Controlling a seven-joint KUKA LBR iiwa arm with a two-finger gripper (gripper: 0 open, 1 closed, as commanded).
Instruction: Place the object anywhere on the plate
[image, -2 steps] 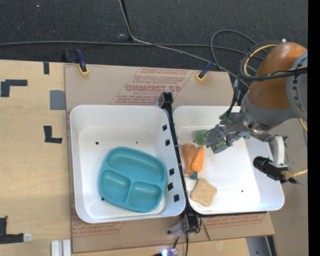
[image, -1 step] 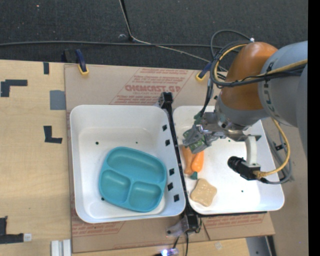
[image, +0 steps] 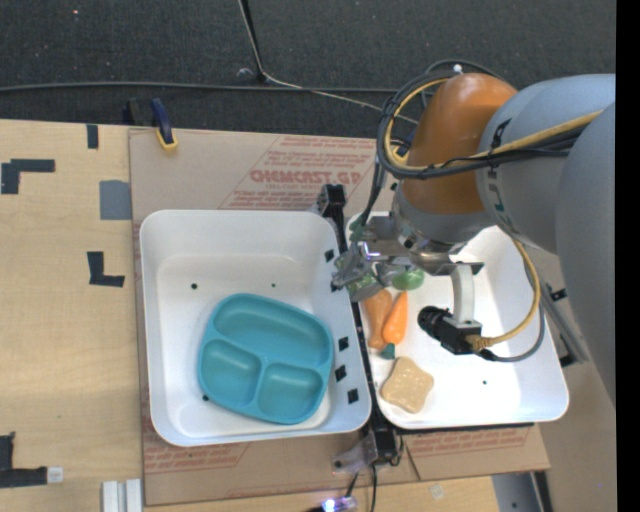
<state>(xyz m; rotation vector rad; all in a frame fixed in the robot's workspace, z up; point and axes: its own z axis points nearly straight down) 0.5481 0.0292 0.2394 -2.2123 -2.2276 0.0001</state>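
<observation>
A blue plate (image: 265, 357) with three compartments lies in the left bin (image: 175, 245), nothing on it. My gripper (image: 358, 268) hangs low over the left edge of the right bin (image: 530, 390), beside the divider between the bins. Just below it lie an orange carrot (image: 396, 318) and a second orange piece (image: 376, 312) side by side. A green item (image: 409, 279) peeks out under the wrist, partly hidden. A tan slice of bread (image: 407, 385) rests at the front of the right bin, apart from the gripper.
The arm's orange band (image: 455, 125) and grey body cover the back and right of the right bin. A black cable fitting (image: 448, 330) hangs over that bin's middle. Black clips (image: 332, 205) sit along the divider. Cardboard lies under both bins.
</observation>
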